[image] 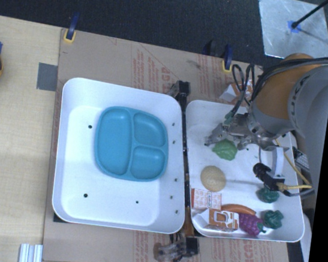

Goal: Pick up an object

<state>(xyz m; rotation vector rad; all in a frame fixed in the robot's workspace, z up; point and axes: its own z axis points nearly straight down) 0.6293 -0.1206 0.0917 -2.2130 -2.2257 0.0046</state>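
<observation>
You see the gripper (231, 138) low in the right bin (199, 117), its fingers spread and straddling a green leafy toy (226, 150) near the bin's far end. Whether they actually clamp it, you cannot tell. A blue divided plate (131, 143) sits in the left bin (63, 204).

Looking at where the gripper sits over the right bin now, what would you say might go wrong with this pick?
1. The gripper is right at the green object, near the right bin's far-left area; it looks small and rounded, so it may slip out.
2. The arm's cables hang low over the bin and might snag or nudge the dark green toy.
3. The tan round object lies close by and could be bumped.
</observation>
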